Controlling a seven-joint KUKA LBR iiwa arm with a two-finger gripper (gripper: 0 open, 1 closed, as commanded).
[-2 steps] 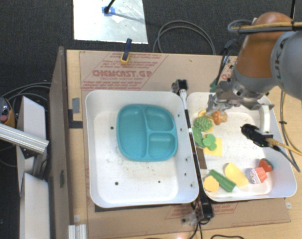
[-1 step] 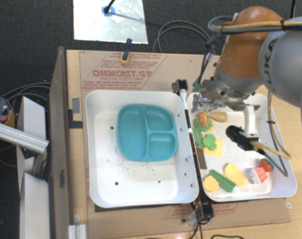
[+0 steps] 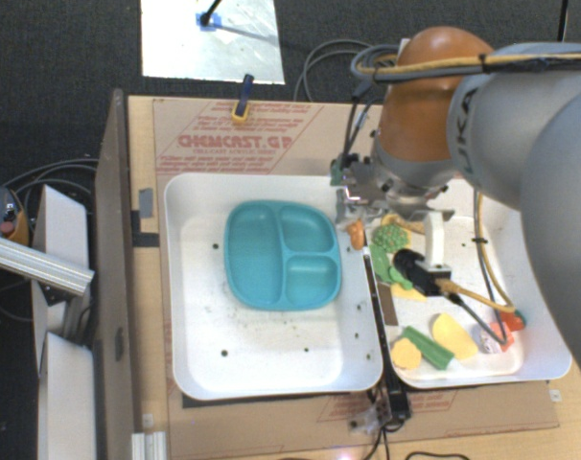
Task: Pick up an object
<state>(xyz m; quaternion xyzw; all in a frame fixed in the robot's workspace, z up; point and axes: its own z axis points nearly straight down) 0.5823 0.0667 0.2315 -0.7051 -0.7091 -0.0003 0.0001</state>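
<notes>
Your left bin (image 3: 202,353) holds one teal divided plate (image 3: 281,255), lying flat near its middle. At the wall between the bins, near the far edge, the gripper (image 3: 354,205) hangs low under the grey arm; you cannot tell whether it is released or clenched. A small orange piece (image 3: 356,237) lies just below it. In the right bin (image 3: 545,351) you have a leafy green toy (image 3: 390,239), then a yellow piece (image 3: 406,356), a green piece (image 3: 428,347) and a second yellow piece (image 3: 452,333) clustered near the front.
</notes>
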